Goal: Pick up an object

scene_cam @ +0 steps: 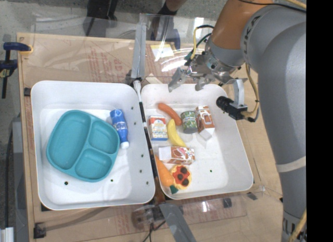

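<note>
With its fingers spread wide and empty, the gripper (pixel 188 81) hangs above the right bin's (pixel 237 147) far rim, so it would do well to centre over the sausage (pixel 169 113) before it descends.

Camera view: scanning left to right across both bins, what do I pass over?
Teal divided plate → blue-and-white bottle → small red-and-white carton → banana → green can → brown-and-white carton. The gripper hangs open above the right bin's far edge.
</note>
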